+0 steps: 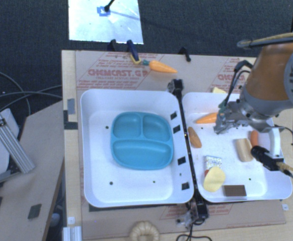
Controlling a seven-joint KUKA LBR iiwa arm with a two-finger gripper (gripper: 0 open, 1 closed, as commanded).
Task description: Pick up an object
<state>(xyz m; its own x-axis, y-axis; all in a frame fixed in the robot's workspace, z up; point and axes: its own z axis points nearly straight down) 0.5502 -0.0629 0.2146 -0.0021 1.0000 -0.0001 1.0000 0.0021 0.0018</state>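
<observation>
My gripper [226,123] hangs over the upper middle of the right bin [274,187], close to an orange carrot piece [205,118] just to its left. Lower in that bin lie a brown sausage-like piece [194,137], a small patterned packet [213,161], a yellow piece [213,179], a brown block [234,190], a tan bread-like piece [244,149] and a small orange-red piece [254,137]. The fingers are dark and seen from above, so their state is unclear. I see nothing held between them.
The left bin [94,185] holds a blue divided plate [141,139]. A toy carrot [159,66] lies on the board behind the bins. A reflective sheet [105,14] sits further back. Cables run at the right by the arm [277,79].
</observation>
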